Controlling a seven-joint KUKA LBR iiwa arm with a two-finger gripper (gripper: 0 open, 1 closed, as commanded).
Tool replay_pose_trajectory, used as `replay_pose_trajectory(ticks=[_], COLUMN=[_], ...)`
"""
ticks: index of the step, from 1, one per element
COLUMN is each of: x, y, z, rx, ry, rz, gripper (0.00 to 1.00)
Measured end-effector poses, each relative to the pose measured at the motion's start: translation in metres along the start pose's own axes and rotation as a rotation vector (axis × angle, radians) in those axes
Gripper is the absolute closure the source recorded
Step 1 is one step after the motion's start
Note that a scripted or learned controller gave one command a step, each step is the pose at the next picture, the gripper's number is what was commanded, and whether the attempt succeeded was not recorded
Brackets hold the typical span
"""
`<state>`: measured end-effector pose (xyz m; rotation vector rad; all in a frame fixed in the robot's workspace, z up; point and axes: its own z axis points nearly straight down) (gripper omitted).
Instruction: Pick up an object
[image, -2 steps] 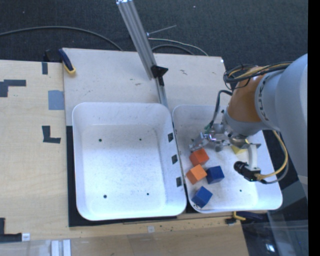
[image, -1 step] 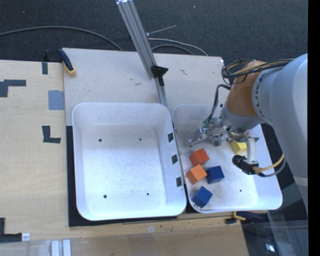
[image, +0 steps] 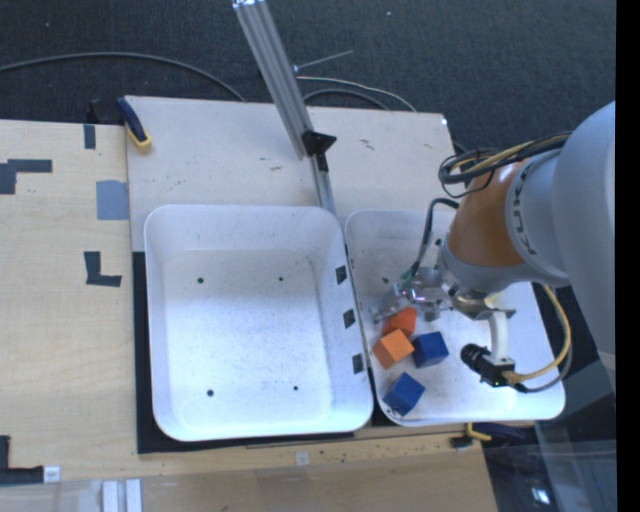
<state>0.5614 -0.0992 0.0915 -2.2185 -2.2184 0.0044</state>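
pale bench (image: 60, 300), i see two white bins, gripper (image: 412, 296) low in right bin (image: 530, 400) over orange cubes (image: 396, 338), blue cubes (image: 430, 349) beside, grip state i cannot tell

Two white bins (image: 160, 260); two orange blocks (image: 394, 347); two blue blocks (image: 431, 348).

**What the overhead view leaves unclear**

The gripper (image: 412, 296) sits low in the right bin (image: 530, 400), and its fingertips merge into a small metallic blur. The arm (image: 540, 215) covers the bin's far right corner and much of its right wall, and the picture's right edge cuts the arm off. An orange block (image: 402, 321) lies partly tucked under the gripper, so its full shape is hidden. The metal pole (image: 280, 75) runs out past the top edge.
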Motion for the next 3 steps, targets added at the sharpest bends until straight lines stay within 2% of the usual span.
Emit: replay_pose_trajectory(ticks=[1, 2, 3], x=[0.006, 0.007, 0.126], y=[-0.020, -0.020, -0.021], z=[0.000, -0.009, -0.103], rx=[0.000, 0.000, -0.009], ry=[-0.001, 0.000, 0.001], rz=[0.000, -0.001, -0.008], gripper=[0.00, 1.00, 1.00])
